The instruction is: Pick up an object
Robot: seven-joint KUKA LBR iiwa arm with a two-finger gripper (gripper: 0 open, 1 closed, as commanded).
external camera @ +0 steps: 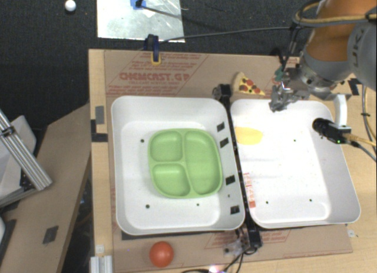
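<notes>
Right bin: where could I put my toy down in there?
The right bin has bare white floor across its middle and near side, below the yellow piece. The far edge is crowded: the claw hangs there. The left bin mostly holds the green tray.

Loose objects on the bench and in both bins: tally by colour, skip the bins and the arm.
Green: 1, divided plate in the left bin
Yellow: 1, flat piece in the right bin
Orange-red: 1, ball on the bench front
Yellow and red: 1, pizza slice behind the bins
Total: 4
</notes>
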